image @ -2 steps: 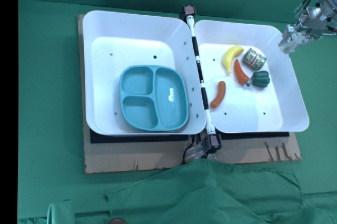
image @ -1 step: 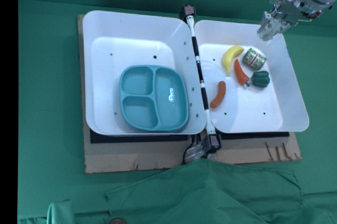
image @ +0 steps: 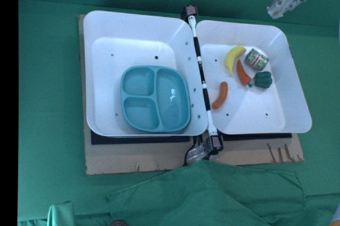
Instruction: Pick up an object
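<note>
The right bin [image: 287,113] holds a yellow banana [image: 233,58], a small green-labelled can [image: 256,58], an orange-red carrot [image: 243,73], a dark green pepper [image: 262,80] and an orange sausage [image: 220,95]. My gripper [image: 280,4] hangs high above the bench past the right bin's far edge, well clear of all of these, with nothing visible in it.
The left bin [image: 101,39] carries a teal divided plate [image: 154,98] with three compartments. A black-and-white bar [image: 201,68] runs between the two bins. Green cloth [image: 212,195] is bunched at the near edge of the bench.
</note>
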Tool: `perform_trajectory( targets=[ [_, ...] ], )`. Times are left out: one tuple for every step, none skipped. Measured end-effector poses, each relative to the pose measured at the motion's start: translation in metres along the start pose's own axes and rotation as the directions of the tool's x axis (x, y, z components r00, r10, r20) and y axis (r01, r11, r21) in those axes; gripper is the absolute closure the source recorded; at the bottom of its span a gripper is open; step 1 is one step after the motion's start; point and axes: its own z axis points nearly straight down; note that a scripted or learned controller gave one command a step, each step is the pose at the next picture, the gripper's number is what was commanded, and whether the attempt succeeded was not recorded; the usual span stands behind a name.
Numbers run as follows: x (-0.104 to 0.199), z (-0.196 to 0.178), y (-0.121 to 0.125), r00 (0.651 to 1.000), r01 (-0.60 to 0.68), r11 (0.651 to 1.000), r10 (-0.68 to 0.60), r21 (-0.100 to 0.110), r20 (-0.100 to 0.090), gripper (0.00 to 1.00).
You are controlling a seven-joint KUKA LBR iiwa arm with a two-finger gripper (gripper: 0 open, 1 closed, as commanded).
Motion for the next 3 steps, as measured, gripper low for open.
perform_trajectory(
  targets=[
    [-0.001, -0.011, 0.001, 1.000, -0.002, 1.000, 0.002, -0.001, 0.004, 1.00],
    [0.009, -0.010, 0.000, 1.000, 0.000, 1.000, 0.000, 0.002, -0.001, 1.00],
    [0.018, -0.008, 0.000, 1.000, 0.000, 1.000, 0.000, 0.002, -0.001, 1.00]
  ],
)
